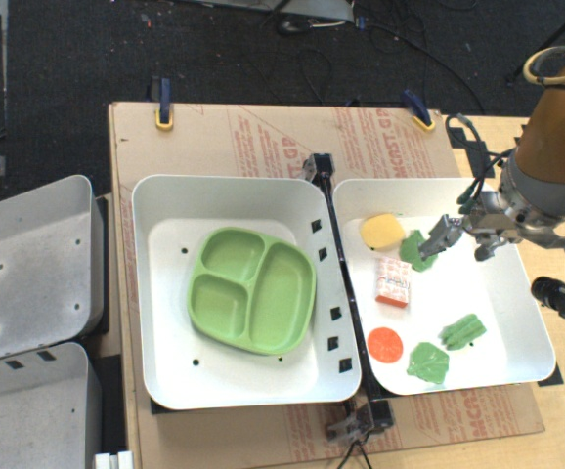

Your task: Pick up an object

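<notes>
Your gripper (456, 239) hangs over the right bin (517, 301), its fingers spread narrowly, one tip touching or just beside a green piece (414, 250); nothing clearly sits between them. That piece lies just right of the yellow lump (381, 230) and above the box (393, 283). Centre the fingers so they straddle the piece, keep clear of the lump, go down to the floor, then close before you lift.

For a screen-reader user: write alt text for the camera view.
The arm's gripper hangs over the right bin, right by a green object next to a yellow one. That bin also holds a small red-and-white box, an orange disc and two more green pieces. The left bin holds a green divided plate.
</notes>
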Robot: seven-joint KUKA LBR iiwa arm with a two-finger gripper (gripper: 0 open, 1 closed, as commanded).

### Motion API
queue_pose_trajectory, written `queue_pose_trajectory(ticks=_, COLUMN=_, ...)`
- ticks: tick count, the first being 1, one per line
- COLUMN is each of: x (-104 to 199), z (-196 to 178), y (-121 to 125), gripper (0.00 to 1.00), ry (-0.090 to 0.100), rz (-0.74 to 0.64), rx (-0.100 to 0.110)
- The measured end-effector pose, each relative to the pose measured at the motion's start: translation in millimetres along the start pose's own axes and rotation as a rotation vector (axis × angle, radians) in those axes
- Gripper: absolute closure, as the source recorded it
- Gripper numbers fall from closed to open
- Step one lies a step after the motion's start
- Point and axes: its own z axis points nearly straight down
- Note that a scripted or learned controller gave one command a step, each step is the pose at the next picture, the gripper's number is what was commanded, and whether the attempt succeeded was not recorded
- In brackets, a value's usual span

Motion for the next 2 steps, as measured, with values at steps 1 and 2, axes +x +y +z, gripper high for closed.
queue_pose_trajectory(ticks=1, x=0.3, z=-6.1, y=2.3, gripper=0.0, ry=-0.002, rz=-0.003, rx=-0.012)
queue_pose_trajectory(ticks=2, x=9.3, z=41.9, y=3.3, gripper=0.0, ry=-0.001, rz=-0.001, rx=-0.008)
